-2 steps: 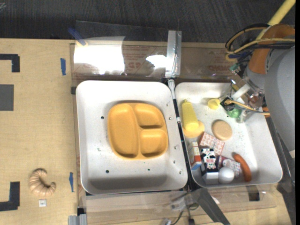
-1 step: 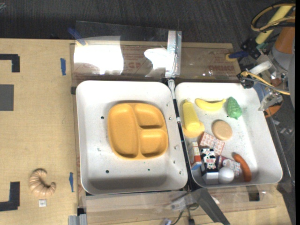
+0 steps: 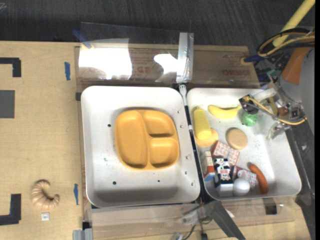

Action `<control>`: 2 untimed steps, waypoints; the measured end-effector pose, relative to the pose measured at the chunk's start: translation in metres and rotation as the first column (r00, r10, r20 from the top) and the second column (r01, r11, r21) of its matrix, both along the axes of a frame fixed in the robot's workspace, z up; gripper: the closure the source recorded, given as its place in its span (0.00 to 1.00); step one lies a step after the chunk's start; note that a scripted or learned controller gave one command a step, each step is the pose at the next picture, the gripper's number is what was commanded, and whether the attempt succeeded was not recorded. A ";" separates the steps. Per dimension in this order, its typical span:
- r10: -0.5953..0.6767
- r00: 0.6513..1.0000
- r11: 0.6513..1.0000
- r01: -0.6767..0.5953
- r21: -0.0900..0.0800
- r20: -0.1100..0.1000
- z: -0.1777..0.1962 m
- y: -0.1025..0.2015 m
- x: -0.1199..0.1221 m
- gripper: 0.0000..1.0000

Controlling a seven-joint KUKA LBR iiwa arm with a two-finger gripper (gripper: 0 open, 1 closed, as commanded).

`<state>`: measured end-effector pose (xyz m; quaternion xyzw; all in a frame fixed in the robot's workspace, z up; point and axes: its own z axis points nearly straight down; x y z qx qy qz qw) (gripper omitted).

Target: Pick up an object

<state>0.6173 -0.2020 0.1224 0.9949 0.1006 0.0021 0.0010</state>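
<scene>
Stage: early; judging by how things lie, nothing is lifted yet and the whole pick is left to do
Arm: the grey arm with its orange band (image 3: 296,64) sits at the right edge, over the far right corner of the right bin (image 3: 292,156)
Pincer: the pincer (image 3: 280,119) hangs among wires above the bin's right side, apart from the objects; whether it is apart or together I cannot tell, and nothing shows in its grip
Candidates, right bin: banana (image 3: 223,112) at the far side, yellow bottle (image 3: 202,126) along the left wall, green item (image 3: 248,118) just beside the banana's right end, tan round piece (image 3: 236,138) in the middle, patterned boxes (image 3: 224,160) toward the near side, white ball (image 3: 241,186) and red sausage (image 3: 258,177) at the near right
Nearest to pincer: the green item, by my reading
Left bin: left bin (image 3: 95,134) holds an orange divided tray (image 3: 147,138)
Desk: a curled tan toy (image 3: 44,194) lies on the desk (image 3: 40,109), well apart from both bins
Left to do: descend, close on one object, raise it
</scene>
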 end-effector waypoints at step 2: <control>0.147 0.989 0.989 -0.146 0.034 -0.020 -0.037 -0.008 0.038 0.00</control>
